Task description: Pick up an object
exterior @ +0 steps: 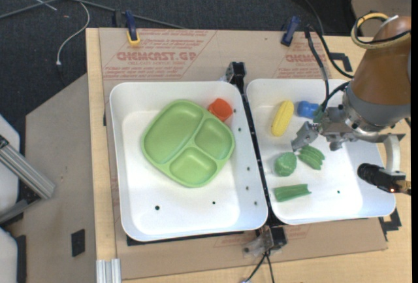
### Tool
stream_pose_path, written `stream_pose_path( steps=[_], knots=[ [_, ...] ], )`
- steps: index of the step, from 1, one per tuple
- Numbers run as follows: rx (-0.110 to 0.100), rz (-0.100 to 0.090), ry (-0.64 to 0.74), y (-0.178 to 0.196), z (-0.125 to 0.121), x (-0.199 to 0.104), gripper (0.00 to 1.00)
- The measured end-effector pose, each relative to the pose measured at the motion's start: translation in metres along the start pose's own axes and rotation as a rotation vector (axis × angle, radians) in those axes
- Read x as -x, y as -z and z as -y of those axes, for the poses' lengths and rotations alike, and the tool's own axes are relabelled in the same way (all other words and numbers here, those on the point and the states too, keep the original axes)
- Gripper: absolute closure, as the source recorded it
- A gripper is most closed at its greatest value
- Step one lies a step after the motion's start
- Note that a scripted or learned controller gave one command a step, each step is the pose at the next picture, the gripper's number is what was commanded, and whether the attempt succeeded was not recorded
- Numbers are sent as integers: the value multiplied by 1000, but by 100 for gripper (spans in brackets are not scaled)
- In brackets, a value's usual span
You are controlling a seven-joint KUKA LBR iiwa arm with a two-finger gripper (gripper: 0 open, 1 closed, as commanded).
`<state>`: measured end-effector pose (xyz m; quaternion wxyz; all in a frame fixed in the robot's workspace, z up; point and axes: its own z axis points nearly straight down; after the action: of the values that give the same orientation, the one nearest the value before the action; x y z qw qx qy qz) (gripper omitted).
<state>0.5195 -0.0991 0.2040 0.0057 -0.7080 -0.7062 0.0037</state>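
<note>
My gripper (319, 141) hangs over the right bin (366, 210) with its fingers spread open and nothing between them. A ridged green object (313, 157) lies just below and in front of the fingertips. Left of it sits a round green object (285, 164), and a flat green pod (291, 193) lies nearer the front. A yellow corn cob (282, 117) and a small blue object (305, 108) rest at the back of this bin, left of the gripper. The arm's body hides the bin's right rear part.
The left bin (137, 210) holds a green divided plate (188, 142) with an orange object (221, 108) at its back right edge. A black divider rail (251, 151) separates the bins. Cables (320, 59) run behind the right bin.
</note>
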Motion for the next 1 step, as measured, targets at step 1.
stream_pose_path(
  steps=[1],
  knots=[
    [11,1,3,5,-2,0,0]
  ],
)
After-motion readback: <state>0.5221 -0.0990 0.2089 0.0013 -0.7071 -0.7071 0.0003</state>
